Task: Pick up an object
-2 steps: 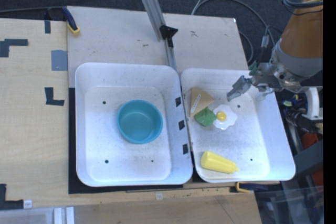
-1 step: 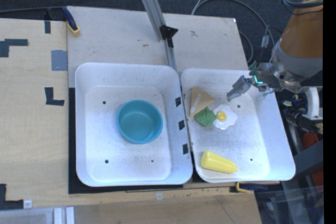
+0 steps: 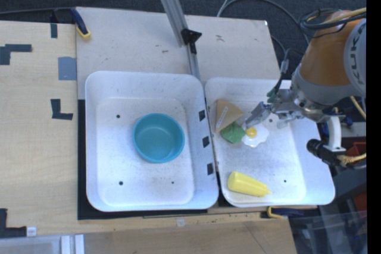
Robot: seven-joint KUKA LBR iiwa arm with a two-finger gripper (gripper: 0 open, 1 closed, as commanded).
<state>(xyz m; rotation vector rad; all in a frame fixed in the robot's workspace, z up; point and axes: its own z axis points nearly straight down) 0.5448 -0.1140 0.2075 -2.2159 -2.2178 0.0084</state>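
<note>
In the right bin [image 3: 297, 187] lie a tan wedge [image 3: 227, 111], a green lump [image 3: 233, 133], a small white piece with a yellow spot [image 3: 255, 136] and a yellow rounded block [image 3: 246, 184]. My gripper [image 3: 258, 117] reaches in from the right and hangs low over the middle of this bin. Its tip is just above the white piece and right of the green lump. Nothing can be seen held in it. A blue bowl [image 3: 158, 137] sits upright in the middle of the left bin [image 3: 101, 181].
The grey arm with its orange band [image 3: 330, 62] covers the right bin's far right corner. A metal pole [image 3: 171, 0] slants across the bench behind the bins. Cables [image 3: 238, 3] lie on the bench at the back.
</note>
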